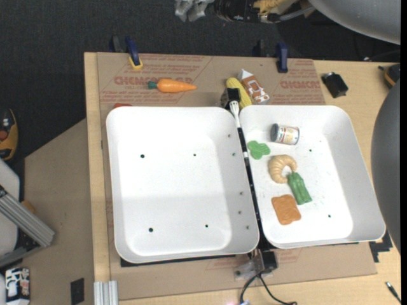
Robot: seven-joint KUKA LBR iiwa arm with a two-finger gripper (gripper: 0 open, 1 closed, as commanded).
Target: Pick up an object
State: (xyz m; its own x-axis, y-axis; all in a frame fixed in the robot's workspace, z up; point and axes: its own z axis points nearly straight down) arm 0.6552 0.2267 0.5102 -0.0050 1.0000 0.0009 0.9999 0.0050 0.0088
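Claw (pixel 194 0) sat at top centre of frame, well above both bins & off the board, blurred grey metal. Couldn't tell if open or closed; nothing seen in it, touching nothing.

Pickable objs were all in the right bin (pixel 356 170): small tin (pixel 285 134) on its side near the top w/ a pale label, text too small to read; flat green piece (pixel 258 149) by the left wall; croissant (pixel 281 168) mid-bin; green veg (pixel 299 189) just below it, touching; orange-brown slab (pixel 285 209) lower down.

Left bin (pixel 127 189) was plain white w/ a few dark dots.

On the cardboard (pixel 95 170) above the bins: carrot (pixel 172 86), yellow item (pixel 234 86) & a small brown/white packet (pixel 254 89), print unreadable. Cardboard carried red block lettering top left & top right, too faint to read for sure. Two blue clamps (pixel 134 56) held its top edge.
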